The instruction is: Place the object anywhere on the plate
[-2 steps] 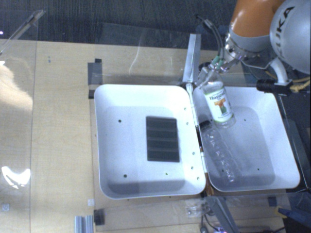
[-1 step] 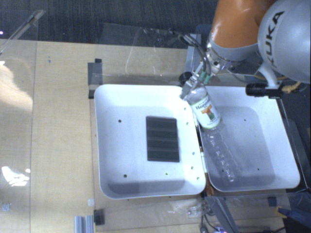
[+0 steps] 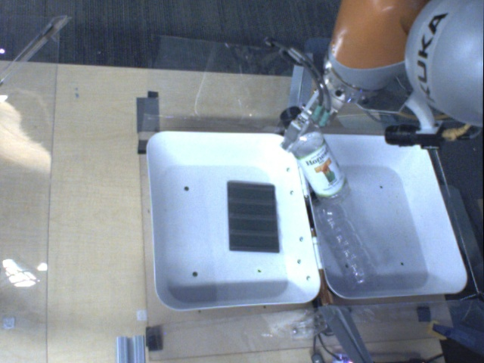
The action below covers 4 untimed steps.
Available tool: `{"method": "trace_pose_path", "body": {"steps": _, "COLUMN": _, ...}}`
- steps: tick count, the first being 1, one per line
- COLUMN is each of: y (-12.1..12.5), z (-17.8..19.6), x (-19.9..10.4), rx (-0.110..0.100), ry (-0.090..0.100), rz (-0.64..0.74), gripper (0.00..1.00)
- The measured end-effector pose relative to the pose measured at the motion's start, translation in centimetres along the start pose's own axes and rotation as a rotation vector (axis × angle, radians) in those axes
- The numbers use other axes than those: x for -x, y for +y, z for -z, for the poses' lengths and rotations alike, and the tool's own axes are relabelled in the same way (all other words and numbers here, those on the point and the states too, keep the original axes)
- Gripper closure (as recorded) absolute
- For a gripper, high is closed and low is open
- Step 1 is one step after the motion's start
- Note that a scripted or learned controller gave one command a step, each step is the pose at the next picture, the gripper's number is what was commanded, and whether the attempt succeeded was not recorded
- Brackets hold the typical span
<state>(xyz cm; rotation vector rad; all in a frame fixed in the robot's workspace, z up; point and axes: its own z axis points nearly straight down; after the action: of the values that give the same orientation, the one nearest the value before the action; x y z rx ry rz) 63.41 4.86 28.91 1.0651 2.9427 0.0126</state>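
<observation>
In the camera view, two shallow white bins are seen side by side on a pale wooden tabletop [image 3: 91,225]. A dark grey rectangular ribbed plate [image 3: 253,216] lies flat in the middle of the left white bin [image 3: 174,225]. A clear plastic bottle with a white, green and orange label [image 3: 324,171] is seen at the upper left of the right white bin [image 3: 423,233], close to the rims where the two bins meet, tilted with its capped neck up and to the left. The grey arm with an orange band [image 3: 378,17] reaches in from the upper right, and its gripper [image 3: 302,127] is placed at the bottle's neck. The bottle's top appears to be gripped between the fingers, which look closed on it. The bottle is well apart from the plate and is not on it. A faint reflection or shadow of the bottle is visible on the floor of the right bin below it.
</observation>
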Motion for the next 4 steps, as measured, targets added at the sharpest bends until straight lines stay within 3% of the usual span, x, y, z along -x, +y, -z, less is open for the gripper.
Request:
{"method": "trace_pose_path", "body": {"steps": 1, "y": -0.4, "z": -7.0, "x": 1.1, "rx": -0.007, "ry": 0.006, "rz": 0.092, "gripper": 1.0}}
{"method": "trace_pose_path", "body": {"steps": 2, "y": 1.1, "z": -0.1, "x": 0.3, "rx": -0.004, "ry": 0.003, "rz": 0.105, "gripper": 1.0}}
{"method": "trace_pose_path", "body": {"steps": 4, "y": 1.4, "z": 2.3, "x": 0.4, "rx": 0.009, "ry": -0.007, "rz": 0.108, "gripper": 1.0}}
